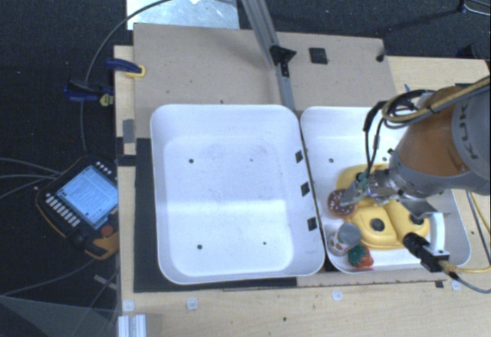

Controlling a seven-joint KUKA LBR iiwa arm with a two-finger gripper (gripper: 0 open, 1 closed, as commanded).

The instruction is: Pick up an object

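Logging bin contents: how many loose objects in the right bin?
4 visible, all in the right bin: yellow toy, brown round piece beside it, grey piece, red-green piece at the front edge. The arm covers part of the bin, so more may be hidden.

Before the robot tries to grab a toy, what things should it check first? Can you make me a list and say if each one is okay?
1. Are there toys to grab? Ok: a yellow toy, a brown round thing and a small red and green thing lie in the right bin.
2. Is the gripper over that bin? Ok: it sits above the yellow toy's left end.
3. Are its fingers open? Cannot tell, too blurry.
4. Is it already holding something? Cannot tell.
5. Is there free space around the toys? Not ok: they are crowded together near the front wall.
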